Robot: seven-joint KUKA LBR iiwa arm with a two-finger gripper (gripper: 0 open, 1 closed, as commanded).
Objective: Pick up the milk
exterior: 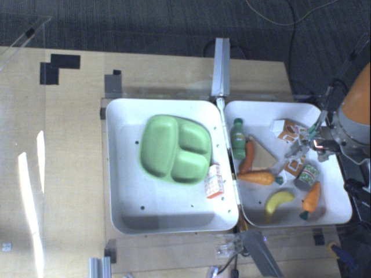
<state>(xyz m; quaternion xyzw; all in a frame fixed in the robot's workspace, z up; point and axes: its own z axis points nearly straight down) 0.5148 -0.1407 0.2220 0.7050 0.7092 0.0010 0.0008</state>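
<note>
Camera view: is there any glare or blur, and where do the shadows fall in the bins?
Camera view: bright glare streaks lie on the bench at far left; the green plate casts a soft shadow on the left bin; the gripper over the right bin looks slightly blurred; the milk carton is small, its print unreadable.

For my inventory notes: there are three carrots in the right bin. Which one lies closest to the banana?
The carrot at the bin's lower right corner, just right of the banana. The other two lie farther up, near the green bottle.

Pale wooden bench (pixel 69 172) bearing two shallow white bins, left bin (pixel 119 172) and right bin (pixel 336 210), side by side.
</note>
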